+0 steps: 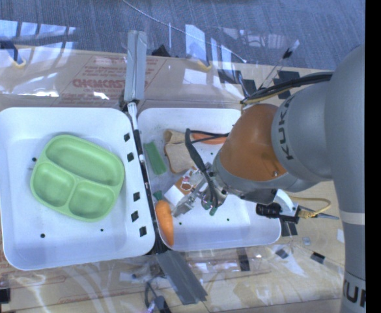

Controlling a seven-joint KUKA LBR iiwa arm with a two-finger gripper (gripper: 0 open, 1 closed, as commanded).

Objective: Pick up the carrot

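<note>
carpet [79, 2] lies grey behind the bench; pincer [191, 203] state unclear above the right bin [242, 237], near the carrot [166, 222].

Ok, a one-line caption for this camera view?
Grey arm's gripper hovers in the right white bin beside the orange carrot; green divided plate in left bin.

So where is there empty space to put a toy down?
Left bin: bare floor all around the green plate, widest beside its left wall. Right bin is crowded: carrot, bread, green stick, gripper. Only its front strip is bare.
</note>
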